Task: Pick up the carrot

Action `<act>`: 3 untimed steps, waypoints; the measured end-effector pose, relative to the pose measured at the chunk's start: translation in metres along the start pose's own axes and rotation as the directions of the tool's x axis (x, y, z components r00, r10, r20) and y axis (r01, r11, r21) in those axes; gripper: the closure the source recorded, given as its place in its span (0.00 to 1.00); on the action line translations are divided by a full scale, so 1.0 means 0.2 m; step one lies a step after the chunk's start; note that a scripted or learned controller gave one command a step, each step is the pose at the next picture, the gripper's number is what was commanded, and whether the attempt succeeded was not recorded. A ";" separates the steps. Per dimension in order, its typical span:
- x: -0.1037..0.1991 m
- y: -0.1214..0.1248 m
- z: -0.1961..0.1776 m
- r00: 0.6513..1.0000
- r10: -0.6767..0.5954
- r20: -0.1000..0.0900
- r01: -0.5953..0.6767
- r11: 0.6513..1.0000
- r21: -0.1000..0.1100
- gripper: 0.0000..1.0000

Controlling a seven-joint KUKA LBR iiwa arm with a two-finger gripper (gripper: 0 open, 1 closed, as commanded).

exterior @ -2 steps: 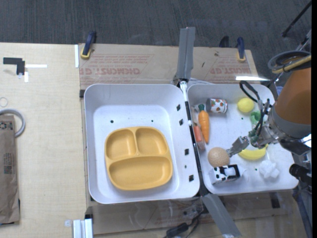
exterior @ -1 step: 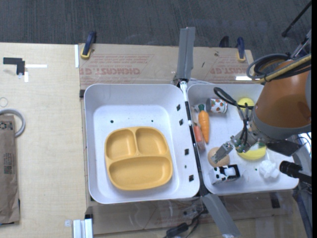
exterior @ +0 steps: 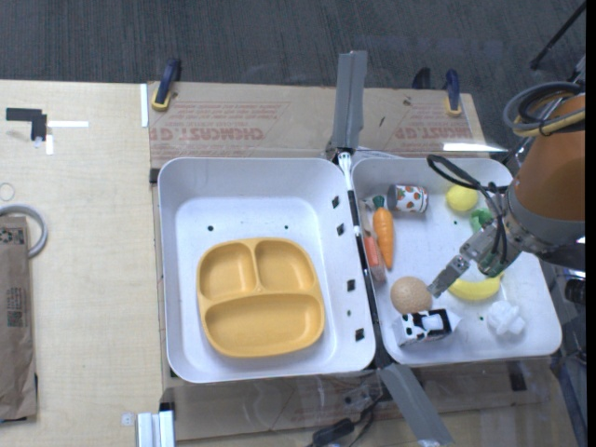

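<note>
Near edge of right bin (exterior: pixel 549 343): cow toy (exterior: pixel 426 325), then tan egg (exterior: pixel 410 294) w/ claw (exterior: pixel 445 278) just beside it; can't tell its state. Carrot (exterior: pixel 383 236) lies farther back by the divider. Judgement: clear the egg, come down over carrot's middle, across its width.

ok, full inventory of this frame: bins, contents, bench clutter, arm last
white bins: 2, side by side on the bench
divided plate: 1, yellow-orange, left bin
carrot: 1, orange, right bin, near its left wall
can: 1, white with red and green print, right bin, top
lemon: 1, yellow, right bin, top
banana: 1, yellow, right bin, under the hand
egg-shaped ball: 1, tan, right bin
cow toy: 1, black and white, right bin, front
clamps: 2, blue and yellow, rear cardboard
arm: 1, grey and orange, from the right
hand: 1, over right bin
</note>
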State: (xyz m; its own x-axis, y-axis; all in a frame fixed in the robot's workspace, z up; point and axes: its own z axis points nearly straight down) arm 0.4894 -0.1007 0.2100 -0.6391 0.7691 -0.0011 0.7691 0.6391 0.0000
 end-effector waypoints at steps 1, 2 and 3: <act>0.11 0.31 0.09 0.966 -0.258 0.000 0.258 0.966 -0.001 0.00; 0.07 0.07 0.09 0.689 -0.725 0.000 0.725 0.689 -0.002 0.00; -0.35 0.14 -0.21 0.493 -0.870 0.005 0.870 0.493 0.000 0.00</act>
State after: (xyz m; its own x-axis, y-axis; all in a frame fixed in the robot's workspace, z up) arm 0.5567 -0.1365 0.2526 -0.9843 -0.1765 -0.0057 -0.1765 0.9843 -0.0005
